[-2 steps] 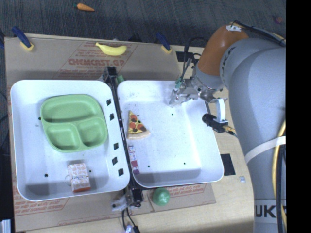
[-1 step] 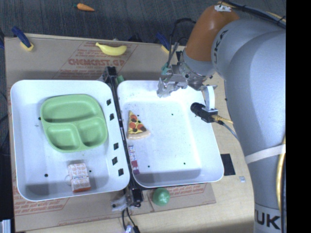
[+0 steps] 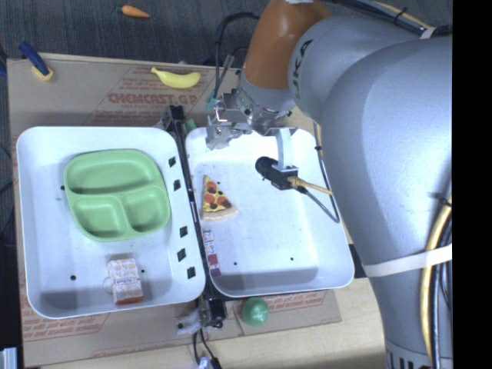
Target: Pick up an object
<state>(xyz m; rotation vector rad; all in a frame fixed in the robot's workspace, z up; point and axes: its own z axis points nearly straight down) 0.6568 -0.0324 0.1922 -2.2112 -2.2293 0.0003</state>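
A toy pizza slice (image 3: 216, 199) lies flat in the right bin (image 3: 307, 267), near its left wall. My gripper (image 3: 218, 134) hangs over the far left corner of that bin, a short way beyond the pizza slice, and nothing shows in its grasp. In the left bin (image 3: 38, 229) a green divided plate (image 3: 115, 191) takes up the middle. A small wrapped packet (image 3: 124, 280) lies near that bin's front wall.
A yellow banana (image 3: 177, 76) lies on the cardboard behind the bins. A green ball (image 3: 254, 310) sits on the bench in front of the right bin. An orange carrot (image 3: 135, 11) and a blue and yellow tool (image 3: 34, 60) lie at the far left. The large grey arm covers the right side.
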